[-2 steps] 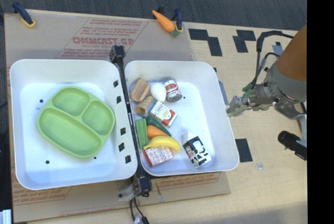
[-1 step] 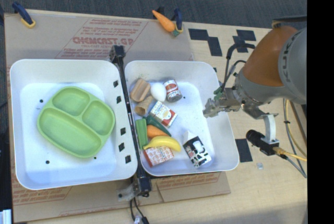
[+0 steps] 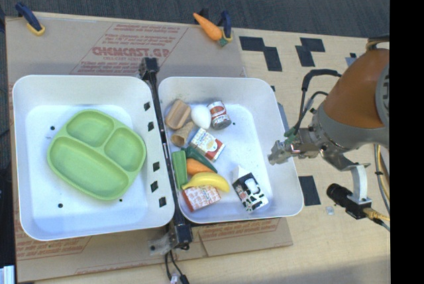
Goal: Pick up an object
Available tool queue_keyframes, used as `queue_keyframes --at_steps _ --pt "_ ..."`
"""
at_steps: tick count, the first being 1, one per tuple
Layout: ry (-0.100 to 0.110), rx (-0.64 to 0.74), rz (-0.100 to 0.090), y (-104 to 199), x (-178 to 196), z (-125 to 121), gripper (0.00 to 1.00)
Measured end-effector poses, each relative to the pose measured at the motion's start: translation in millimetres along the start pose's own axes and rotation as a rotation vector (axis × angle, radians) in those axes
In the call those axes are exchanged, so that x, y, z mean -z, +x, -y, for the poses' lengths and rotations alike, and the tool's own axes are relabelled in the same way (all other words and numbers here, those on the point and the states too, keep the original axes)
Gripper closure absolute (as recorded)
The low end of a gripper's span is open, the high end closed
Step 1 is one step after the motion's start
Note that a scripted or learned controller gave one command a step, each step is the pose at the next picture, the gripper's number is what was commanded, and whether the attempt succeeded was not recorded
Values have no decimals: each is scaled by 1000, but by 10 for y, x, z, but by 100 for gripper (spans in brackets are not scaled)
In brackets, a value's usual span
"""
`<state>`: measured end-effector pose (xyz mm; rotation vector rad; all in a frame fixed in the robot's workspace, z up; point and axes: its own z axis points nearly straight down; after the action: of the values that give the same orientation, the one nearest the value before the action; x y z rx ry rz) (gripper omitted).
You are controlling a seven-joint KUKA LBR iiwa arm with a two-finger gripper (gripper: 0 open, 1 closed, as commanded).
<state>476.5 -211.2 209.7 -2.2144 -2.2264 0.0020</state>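
Gripper (image 3: 278, 153) sits at right-centre of frame, just over the right bin's (image 3: 286, 143) outer rim; whether it's open or closed I can't tell, nothing seen in it. Objs lie in that bin's left half: banana (image 3: 211, 181), small can (image 3: 219, 114), egg (image 3: 201, 116). Green tray (image 3: 96, 154) in left bin (image 3: 26, 104).
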Motion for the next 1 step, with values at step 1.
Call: queue_keyframes --at_steps 1 --pt "-5 0 3 -6 825 -67 100"
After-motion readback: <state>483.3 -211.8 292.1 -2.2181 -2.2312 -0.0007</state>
